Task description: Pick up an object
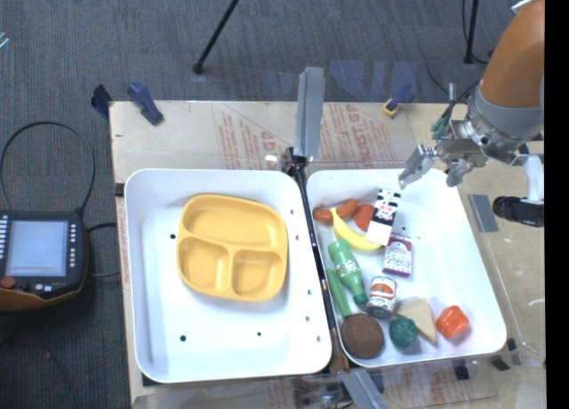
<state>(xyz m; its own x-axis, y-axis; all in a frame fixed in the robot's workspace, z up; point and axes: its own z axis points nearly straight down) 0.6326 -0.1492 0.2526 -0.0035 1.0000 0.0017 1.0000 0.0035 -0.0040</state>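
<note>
Gripper hangs above right bin's far right corner, fingers spread, nothing between them. Toy food crowds right bin's left and near edges: banana, green bottle, orange pepper. Yellow divided tray sits mid left bin.

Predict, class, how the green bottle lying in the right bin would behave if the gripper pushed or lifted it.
The green bottle lies on its side and looks round-bodied, so a push would probably roll it. It looks like smooth plastic, likely light and rigid, perhaps slippery. The banana and can close by may get nudged.
</note>
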